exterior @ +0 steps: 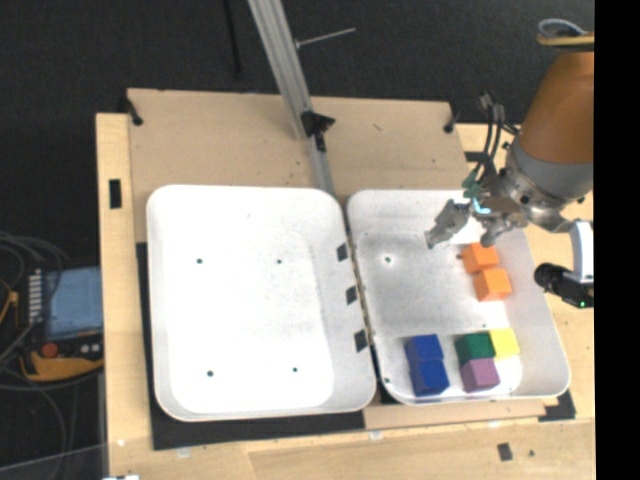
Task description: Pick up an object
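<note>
Arm (555, 118) enters from the right, wrist angled down over the right bin (400, 298). Gripper (468, 230) hangs above the bin floor with fingers spread apart, nothing between them. Two orange blocks (487, 271) lie just beside it; blue blocks (427, 364), green block (475, 347), yellow block (504, 343) and purple block (480, 373) sit along the bin's near edge.

Lighting was pretty even from overhead, the two shallow white plastic bins (250, 298) looked slightly blown out, and everything was soft and low-res.
</note>
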